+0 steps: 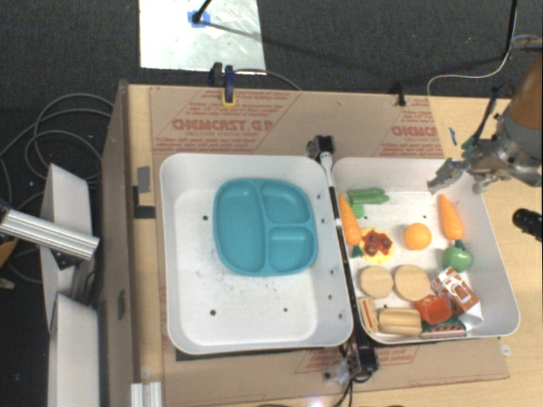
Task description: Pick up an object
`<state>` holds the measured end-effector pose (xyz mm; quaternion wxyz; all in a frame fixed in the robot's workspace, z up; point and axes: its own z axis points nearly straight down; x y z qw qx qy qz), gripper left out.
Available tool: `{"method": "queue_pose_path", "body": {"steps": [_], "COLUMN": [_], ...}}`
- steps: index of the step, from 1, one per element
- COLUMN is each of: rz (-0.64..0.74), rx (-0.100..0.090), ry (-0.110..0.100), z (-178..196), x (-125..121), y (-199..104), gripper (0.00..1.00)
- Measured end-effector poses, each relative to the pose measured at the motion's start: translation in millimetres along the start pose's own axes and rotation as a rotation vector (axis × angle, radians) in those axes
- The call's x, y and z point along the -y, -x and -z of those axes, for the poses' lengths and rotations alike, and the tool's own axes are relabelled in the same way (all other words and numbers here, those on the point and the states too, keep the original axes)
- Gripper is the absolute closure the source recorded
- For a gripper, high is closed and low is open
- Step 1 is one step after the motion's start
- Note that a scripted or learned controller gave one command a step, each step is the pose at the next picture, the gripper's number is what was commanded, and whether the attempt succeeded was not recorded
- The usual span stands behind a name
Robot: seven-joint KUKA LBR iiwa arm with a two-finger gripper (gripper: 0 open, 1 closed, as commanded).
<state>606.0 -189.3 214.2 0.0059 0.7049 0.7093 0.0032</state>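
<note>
arm (528,117): grey, orange band above wrist | end effector (462,172): pale grey metal, dark cable alongside

tray (265,227) in left bin (191,312) | food in right bin (501,299)

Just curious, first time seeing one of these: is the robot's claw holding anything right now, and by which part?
Nothing is held. The gripper hangs open above the right bin's far edge, just above a toy carrot.

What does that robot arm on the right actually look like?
What shows is its end: a rounded grey metal body with an orange band above the wrist. The gripper is pale grey metal, ending in two thin fingers. A thin black cable runs down toward the arm from the top edge.
</note>
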Motion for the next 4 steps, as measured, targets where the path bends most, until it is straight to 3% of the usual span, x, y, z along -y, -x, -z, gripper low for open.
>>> {"method": "queue_pose_path", "body": {"steps": [1,2,3,4], "rz": [-0.004,-0.005,-0.003,0.004], "rx": [-0.004,-0.005,-0.003,-0.005], "ry": [-0.014,-0.014,-0.008,-0.009], "z": [-64.0,-132.0,-118.1,-70.8], "x": [13.3,29.8,27.5,18.5], "y": [-7.4,-26.3,-25.2,-96.5], "gripper": [0.00,0.00,1.00,1.00]}}
